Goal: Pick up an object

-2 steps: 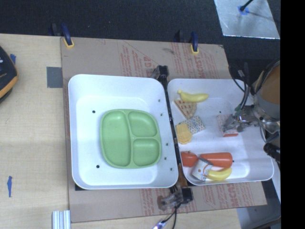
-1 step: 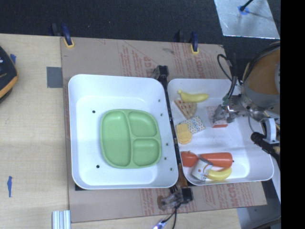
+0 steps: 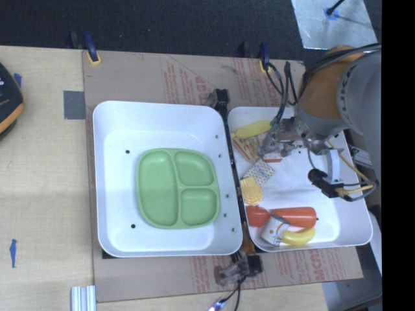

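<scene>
Overhead view of a pale wooden desk (image 3: 39, 186) bearing two shallow white bins side by side. The left-hand white bin (image 3: 104, 173) holds a light green plastic plate with three compartments (image 3: 176, 188), lying flat near its middle. The right-hand white bin (image 3: 353, 229) holds the candidate objects for the pick: a yellow banana-shaped toy (image 3: 251, 129) near the far rim, a small patterned packet (image 3: 259, 172), a yellow waffle-like piece (image 3: 251, 190) just below it, an orange-red carrot-shaped toy (image 3: 292, 216), and a second small yellow banana-shaped toy (image 3: 297, 237) touching a silvery round item at the near rim.

The grey arm with its orange band (image 3: 324, 92) reaches in from the right, and the pincer (image 3: 280, 144) hangs low over the far part of the right-hand bin, just beside the first banana-shaped toy. Whether the pincer stands open or closed cannot be told, and nothing is visibly held.

Risks, as judged: the objects lie crowded, so a descent may strike two at once or push one against the dividing wall; the rounded toys may roll or slip out of a grasp.

The wrist and cables cover the bin floor beneath them. The silvery item's identity is unclear, and the thin striped item beside the dividing wall is too small to name.
</scene>
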Motion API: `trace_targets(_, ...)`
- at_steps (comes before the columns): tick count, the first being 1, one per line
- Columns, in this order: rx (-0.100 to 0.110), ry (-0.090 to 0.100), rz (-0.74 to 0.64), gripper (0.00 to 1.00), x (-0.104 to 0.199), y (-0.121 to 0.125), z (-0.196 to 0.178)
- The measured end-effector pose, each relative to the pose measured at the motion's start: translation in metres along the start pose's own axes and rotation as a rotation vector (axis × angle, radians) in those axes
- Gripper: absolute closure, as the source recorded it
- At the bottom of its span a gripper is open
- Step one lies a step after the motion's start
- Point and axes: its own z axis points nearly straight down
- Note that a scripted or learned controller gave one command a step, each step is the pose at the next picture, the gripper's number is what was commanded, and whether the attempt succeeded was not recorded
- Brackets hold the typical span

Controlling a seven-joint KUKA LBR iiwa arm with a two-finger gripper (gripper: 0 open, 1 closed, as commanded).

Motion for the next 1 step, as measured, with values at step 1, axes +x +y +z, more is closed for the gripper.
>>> trace_targets(1, 0.012, 0.004, 0.002, 1.0, 0.0597, -0.0235, -0.096)
